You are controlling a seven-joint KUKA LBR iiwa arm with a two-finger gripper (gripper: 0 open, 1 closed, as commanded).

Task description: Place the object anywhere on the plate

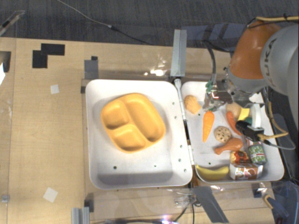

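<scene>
A yellow plate [133, 121] with three compartments lies in the left white bin [140, 171], with nothing on it. My gripper [212, 101] hangs low over the far part of the right bin [275, 171], just above the thick end of an orange carrot [208, 126]. A tan bread roll [192, 103] lies directly to the gripper's left. I see nothing carried by the gripper. The orange-banded wrist [250, 50] covers the bin's far right corner.
In the right bin lie a cookie [222, 134], a chicken drumstick [229, 146], a banana [212, 172] along the near wall, a small can [256, 153], a red packet [245, 171] and a pale fruit [233, 110]. A metal divider [178, 55] stands between the bins.
</scene>
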